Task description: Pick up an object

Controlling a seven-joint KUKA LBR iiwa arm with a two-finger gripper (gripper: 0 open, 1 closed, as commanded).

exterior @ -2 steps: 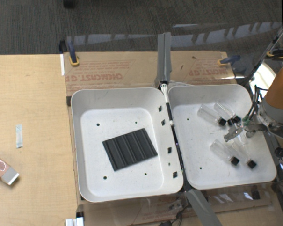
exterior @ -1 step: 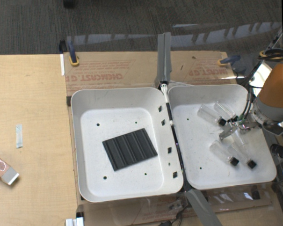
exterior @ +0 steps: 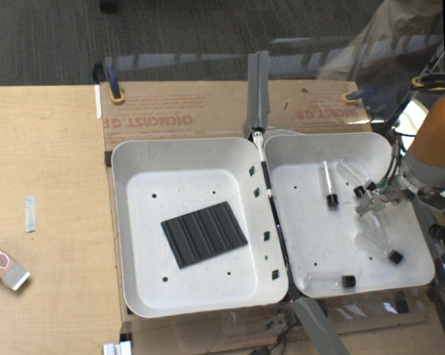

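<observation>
A black ribbed rectangular mat [exterior: 204,233] lies flat in the left bin [exterior: 134,177]. In the right bin [exterior: 302,151] lie several clear tubes with black caps: one upright in the picture [exterior: 329,184], one by the front wall [exterior: 337,282], and one at the right [exterior: 380,246]. My gripper [exterior: 373,197] hangs low over the right bin's right side, just above the right-hand tube and to the right of the upright one. The orange-banded wrist [exterior: 431,145] rises behind it. Nothing visibly sits between its tips.
A brown cardboard sheet [exterior: 175,112] lies behind the bins, with a grey bar [exterior: 259,90] over the seam. On the wooden table to the left lie a pink-and-white block [exterior: 5,267] and a small grey strip [exterior: 30,214].
</observation>
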